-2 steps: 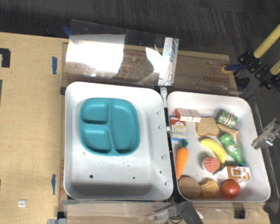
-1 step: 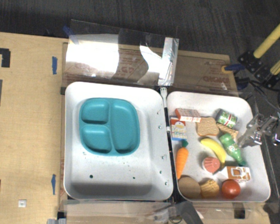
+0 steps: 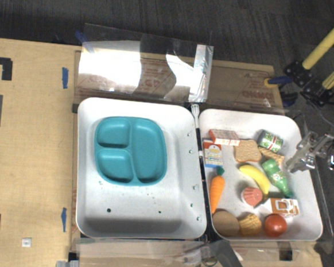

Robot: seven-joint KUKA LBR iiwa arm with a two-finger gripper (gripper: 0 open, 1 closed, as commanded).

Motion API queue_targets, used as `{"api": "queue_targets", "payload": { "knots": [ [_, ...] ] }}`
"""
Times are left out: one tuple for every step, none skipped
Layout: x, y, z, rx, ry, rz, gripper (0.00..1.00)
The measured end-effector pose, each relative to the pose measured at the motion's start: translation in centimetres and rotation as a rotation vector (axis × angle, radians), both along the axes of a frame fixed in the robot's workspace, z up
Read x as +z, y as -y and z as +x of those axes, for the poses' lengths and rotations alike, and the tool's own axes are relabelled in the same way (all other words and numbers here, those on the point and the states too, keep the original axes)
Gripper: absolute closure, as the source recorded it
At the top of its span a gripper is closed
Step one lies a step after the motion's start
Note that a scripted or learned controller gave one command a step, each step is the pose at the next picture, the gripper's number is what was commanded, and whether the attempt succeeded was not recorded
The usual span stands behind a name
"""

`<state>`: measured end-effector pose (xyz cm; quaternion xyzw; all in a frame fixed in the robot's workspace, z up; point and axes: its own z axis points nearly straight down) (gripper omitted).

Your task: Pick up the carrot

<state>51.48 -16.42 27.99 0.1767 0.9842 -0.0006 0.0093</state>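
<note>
Nearest the camera, a tomato (image 3: 275,224) and potato (image 3: 226,221) line the right bin's (image 3: 314,200) front; the carrot (image 3: 216,188) stands lengthwise near its left wall, well left of the claw (image 3: 301,158), whose spread I cannot tell

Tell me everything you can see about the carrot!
The carrot is a small toy, smooth and plastic-looking, bright orange with a little green top. It lies flat in the right bin, close to its left wall, with the green end pointing up the picture and the narrow tip pointing down toward a brown round potato. A small carton sits just above its green top. Nothing grips it; the gripper hovers at the bin's far side.
</note>
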Motion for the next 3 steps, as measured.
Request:
{"api": "queue_targets", "payload": {
  "knots": [
    [1.1,0.0,0.2,0.0,0.008,-0.002,1.0],
    [2.2,0.0,0.4,0.001,0.017,-0.003,1.0],
    [-5.5,6.1,-3.6,-0.106,-0.018,0.004,1.0]
  ]
}}
